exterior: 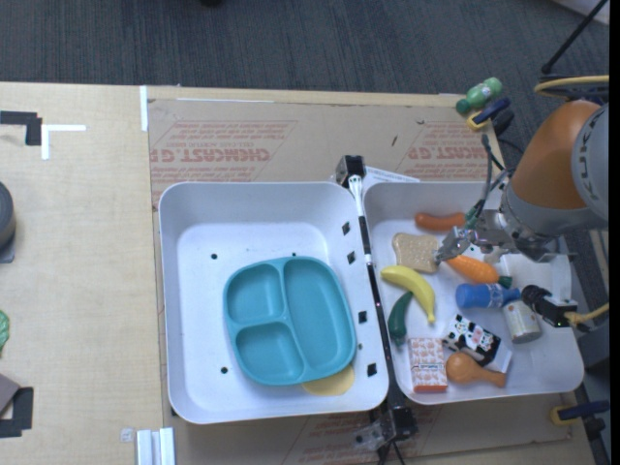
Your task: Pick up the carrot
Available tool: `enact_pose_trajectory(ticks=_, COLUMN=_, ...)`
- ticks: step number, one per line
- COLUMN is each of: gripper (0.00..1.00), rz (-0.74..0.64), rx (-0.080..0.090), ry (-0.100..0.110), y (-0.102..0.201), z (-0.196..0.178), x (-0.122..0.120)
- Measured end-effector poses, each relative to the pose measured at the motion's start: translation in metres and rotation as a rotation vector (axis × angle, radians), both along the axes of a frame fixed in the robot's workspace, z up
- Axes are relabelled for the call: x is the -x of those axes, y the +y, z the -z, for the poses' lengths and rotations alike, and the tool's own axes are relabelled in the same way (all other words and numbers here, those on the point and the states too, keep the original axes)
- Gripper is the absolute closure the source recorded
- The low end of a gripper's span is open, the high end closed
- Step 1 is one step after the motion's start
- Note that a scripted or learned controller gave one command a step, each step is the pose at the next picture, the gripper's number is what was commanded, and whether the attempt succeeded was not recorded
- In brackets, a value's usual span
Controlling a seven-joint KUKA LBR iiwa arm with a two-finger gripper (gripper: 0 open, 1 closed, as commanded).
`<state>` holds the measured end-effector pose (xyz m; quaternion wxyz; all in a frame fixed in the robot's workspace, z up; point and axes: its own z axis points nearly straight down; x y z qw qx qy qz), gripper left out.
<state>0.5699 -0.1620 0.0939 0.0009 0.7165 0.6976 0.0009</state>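
I had gripper (457, 250) at carrot (475, 267); grip state unclear. Carrot looked light, stiff, slick; take mid-body.

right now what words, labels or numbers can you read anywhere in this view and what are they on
"CHEMCAST GP", red print seen mirrored and repeated, on the brown protective sheet under the bins.
Small carton in the right bin: red and white printing, too small to read.
Black-and-white cow-patterned pack: no legible text.
Nothing else readable.
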Motion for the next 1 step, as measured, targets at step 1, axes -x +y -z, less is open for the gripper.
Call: enact_pose_trajectory(ticks=1, gripper=1.00, rz=0.004, rx=0.000, ry=-0.002, y=-0.0006, z=-0.0086, x=-0.0018)
